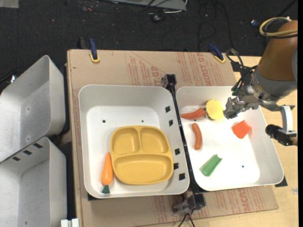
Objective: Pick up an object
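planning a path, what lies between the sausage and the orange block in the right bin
Bare white bin floor lies between the sausage and the orange block, seen in the camera view.

2 white bins: left bin (90,126), right bin (265,174)
Left bin: plate (142,155) yellow, 3 compartments, same yellow throughout; carrot (107,169) orange with dark green tip
Right bin: sausage (197,136) red-brown; chili pepper (193,113) red-orange; round fruit (214,109) pale yellow; block (241,129) orange-red; wedge-like piece (210,165) bright green
Arm (279,56): orange-brown band above, grey below; gripper (233,109) dark grey to black
Bench board (142,65) tan cardboard with faint red printed lettering; 2 clips at far edge, blue and yellow (94,51) (217,52)
Floor (47,22) black, speckled; cables black, 1 yellow loop (272,25) at upper right
2 more white tubs (28,126) at the left
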`<state>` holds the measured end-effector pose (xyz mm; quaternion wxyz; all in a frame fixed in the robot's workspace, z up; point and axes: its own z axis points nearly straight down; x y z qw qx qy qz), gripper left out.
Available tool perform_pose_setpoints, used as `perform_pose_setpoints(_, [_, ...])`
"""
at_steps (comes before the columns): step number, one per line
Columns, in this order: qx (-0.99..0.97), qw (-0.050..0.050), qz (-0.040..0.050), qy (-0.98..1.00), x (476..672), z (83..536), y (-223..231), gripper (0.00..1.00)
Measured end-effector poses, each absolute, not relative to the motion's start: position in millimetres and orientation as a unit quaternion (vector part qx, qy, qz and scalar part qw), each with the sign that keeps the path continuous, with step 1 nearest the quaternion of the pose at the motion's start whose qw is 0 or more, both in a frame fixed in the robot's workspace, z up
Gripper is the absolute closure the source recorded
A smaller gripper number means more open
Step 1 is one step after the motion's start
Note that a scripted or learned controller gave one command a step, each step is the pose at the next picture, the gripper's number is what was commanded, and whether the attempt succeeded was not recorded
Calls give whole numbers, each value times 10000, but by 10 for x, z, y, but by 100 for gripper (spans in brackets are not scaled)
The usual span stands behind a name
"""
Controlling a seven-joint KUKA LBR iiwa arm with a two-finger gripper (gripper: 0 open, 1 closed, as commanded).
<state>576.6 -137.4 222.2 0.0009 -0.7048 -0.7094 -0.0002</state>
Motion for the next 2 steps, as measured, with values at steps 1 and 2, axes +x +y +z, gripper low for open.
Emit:
perform_pose_setpoints(1, [-7044, 6, -9, -7098, 5854, 2195, -852, 100])
perform_pose_setpoints(2, [-7044, 14, -5, -7098, 5813, 2134, -244, 100])
